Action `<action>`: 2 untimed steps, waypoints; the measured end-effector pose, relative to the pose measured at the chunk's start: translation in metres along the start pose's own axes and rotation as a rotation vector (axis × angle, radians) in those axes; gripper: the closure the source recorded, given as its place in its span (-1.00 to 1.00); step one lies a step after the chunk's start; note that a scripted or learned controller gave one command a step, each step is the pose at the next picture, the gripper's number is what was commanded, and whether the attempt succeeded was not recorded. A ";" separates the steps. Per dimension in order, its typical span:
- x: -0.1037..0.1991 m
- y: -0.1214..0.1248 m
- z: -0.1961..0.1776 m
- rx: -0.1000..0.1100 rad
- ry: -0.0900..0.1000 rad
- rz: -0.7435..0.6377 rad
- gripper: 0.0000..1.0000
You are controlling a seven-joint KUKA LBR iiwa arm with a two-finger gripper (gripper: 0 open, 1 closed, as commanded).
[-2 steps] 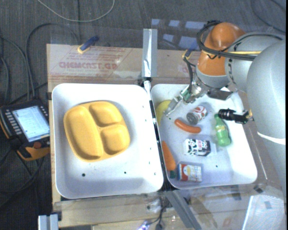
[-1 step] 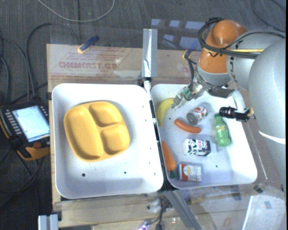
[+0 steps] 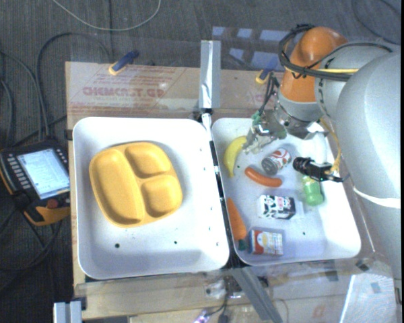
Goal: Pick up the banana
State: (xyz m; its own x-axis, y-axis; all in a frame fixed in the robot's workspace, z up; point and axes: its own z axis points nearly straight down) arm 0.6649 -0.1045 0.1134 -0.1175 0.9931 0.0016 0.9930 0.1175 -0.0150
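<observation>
Hovering over the far end of the right bin, with my gripper hanging just beside the banana. The banana is lying against the bin's left wall, near the far-left corner of that bin, curved, its near tip pointing toward the sausage. From this slant I cannot tell whether my fingers are spread or pressed together; nothing yellow is showing between them, so I am not counting the fruit as held.

Judging the step: I am lining up for the grasp, not yet on it. To do it well I am thinking of shifting toward the left wall until I am centred over the thick middle of the curve, and turning the wrist so the fingers are closing across the banana's width, not along it. The wall is crowding one side, so one finger is likely needing to slip between fruit and wall. The small can is sitting close on the other side; descending straight down should be avoiding it. The yellow tray in the left bin is well apart.
</observation>
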 end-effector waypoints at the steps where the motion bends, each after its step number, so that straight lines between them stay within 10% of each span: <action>1: -0.001 0.003 -0.003 -0.012 -0.004 0.000 -1.00; 2: -0.002 0.006 0.017 -0.019 -0.016 -0.236 -1.00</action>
State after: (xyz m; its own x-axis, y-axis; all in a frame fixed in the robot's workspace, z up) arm 0.6708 -0.1054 0.0962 -0.3469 0.9378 -0.0131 0.9379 0.3470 0.0027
